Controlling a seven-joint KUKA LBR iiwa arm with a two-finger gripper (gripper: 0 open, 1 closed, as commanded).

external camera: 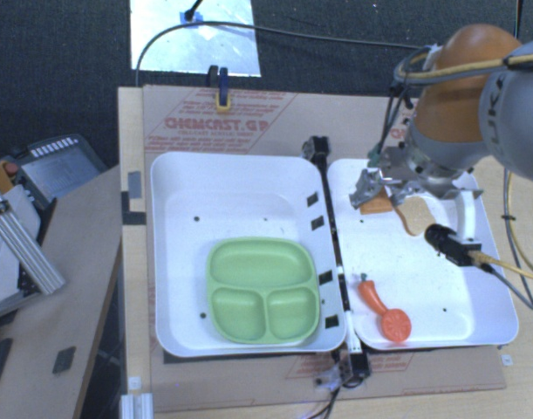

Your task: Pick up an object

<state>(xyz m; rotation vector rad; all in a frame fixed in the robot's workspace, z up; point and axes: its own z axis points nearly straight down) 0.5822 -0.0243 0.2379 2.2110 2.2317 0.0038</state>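
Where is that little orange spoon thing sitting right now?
The orange spoon lies in the right bin, near its front edge and close to the divider between the bins, just right of the green divided plate in the left bin.

We see grey arm (510, 112) reaching in from right, orange band (462, 85) above wrist, wrist bent downward, gripper (371, 190) low at far left of reach; we cannot judge its state.
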